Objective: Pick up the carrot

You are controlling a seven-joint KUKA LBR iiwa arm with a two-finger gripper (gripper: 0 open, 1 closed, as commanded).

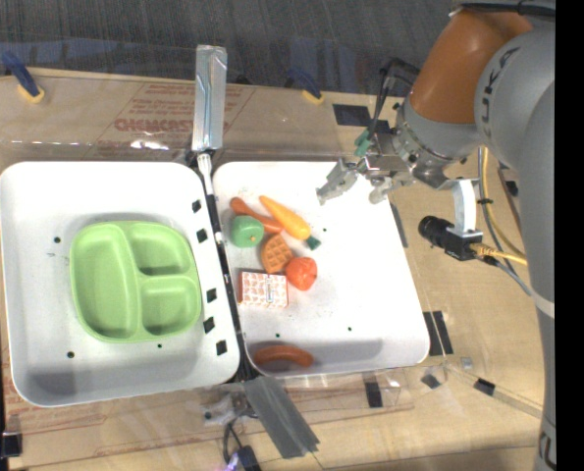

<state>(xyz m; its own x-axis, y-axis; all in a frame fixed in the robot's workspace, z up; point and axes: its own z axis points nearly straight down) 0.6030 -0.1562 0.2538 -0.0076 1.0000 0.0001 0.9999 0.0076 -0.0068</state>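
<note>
The carrot (286,217) lies among a green ball (247,231), waffle (277,254) and tomato (302,273); nothing covers it. The gripper (354,184) hangs near, fingers spread wide, holding nothing.

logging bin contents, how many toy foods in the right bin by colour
Orange: 3, long orange carrot, round orange-red fruit, orange waffle-like piece
Red-brown: 2, sausage, small chilli-like piece
Green: 1, round green fruit
Patterned: 1, flat square packet
Total: 7
</note>
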